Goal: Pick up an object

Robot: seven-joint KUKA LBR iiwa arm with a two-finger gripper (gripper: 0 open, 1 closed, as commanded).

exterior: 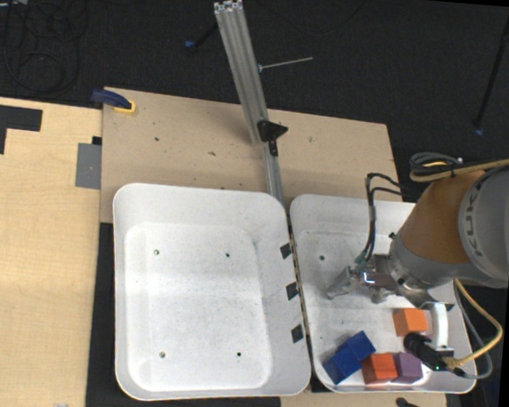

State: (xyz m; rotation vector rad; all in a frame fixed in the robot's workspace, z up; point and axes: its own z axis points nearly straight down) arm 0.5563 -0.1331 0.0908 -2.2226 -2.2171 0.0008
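The pincer (343, 285) is down inside the right bin (323, 236), low over its white floor near the middle, and its grey fingers (337, 287) point toward the left bin (201, 296). Whether they are apart or together cannot be told from this slanted view; no object is seen between them. Behind the pincer, the arm (453, 231) with its orange band leads off toward the right bin's outer wall, with black cables looping above it.

The blocks all lie in the right bin's near corner, apart from the pincer. A blue block (348, 357) sits closest to the bin's inner side. Just beside it, further from the left bin, is an orange-red block (381, 368), and touching that is a purple block (409, 368). A second orange block (411, 321) lies between those and the arm.

Both bins rest side by side on the bench (198, 143). A metal rail (245, 67) slants up from the gap between the bins toward the bench's far edge.
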